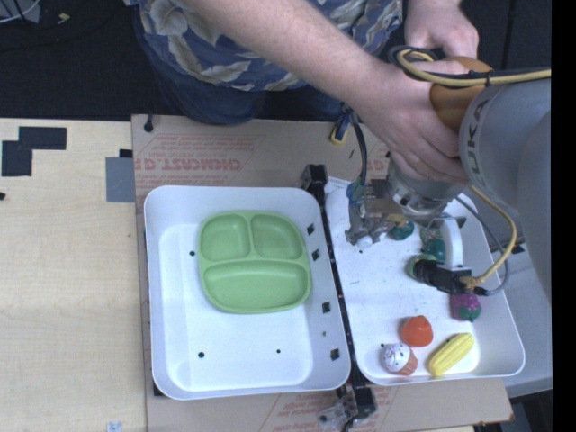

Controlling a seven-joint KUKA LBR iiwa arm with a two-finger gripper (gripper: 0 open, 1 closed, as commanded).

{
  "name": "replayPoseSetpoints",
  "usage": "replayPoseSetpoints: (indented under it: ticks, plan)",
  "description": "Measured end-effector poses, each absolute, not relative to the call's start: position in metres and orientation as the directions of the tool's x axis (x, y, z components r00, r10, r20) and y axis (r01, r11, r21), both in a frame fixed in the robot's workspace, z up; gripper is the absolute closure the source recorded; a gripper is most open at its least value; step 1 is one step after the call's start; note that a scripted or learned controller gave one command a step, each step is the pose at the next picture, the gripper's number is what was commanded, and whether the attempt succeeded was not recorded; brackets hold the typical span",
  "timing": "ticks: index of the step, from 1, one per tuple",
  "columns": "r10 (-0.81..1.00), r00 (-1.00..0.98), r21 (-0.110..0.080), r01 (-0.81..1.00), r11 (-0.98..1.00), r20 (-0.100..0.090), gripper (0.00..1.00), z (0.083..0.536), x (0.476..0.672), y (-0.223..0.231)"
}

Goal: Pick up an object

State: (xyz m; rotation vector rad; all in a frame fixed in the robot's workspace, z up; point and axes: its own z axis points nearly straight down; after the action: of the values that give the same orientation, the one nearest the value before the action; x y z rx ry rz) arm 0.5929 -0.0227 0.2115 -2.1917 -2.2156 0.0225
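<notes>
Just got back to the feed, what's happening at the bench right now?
A person in a patterned shirt has a hand wrapped around the wrist of the grey KUKA arm, apparently guiding it. The claw hangs low over the right white bin, near its back left corner. A red tomato-like toy, a yellow corn toy and a small purple toy lie untouched toward the front. The green divided plastic plate sits in the left white bin.
</notes>
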Motion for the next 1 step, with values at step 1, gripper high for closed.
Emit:
replayPoseSetpoints:
  ticks: [1]
  plan:
    - [1.000,-0.008,-0.037,0.999,0.008,0.011,1.00,0.2250,0.6009,-0.0124]
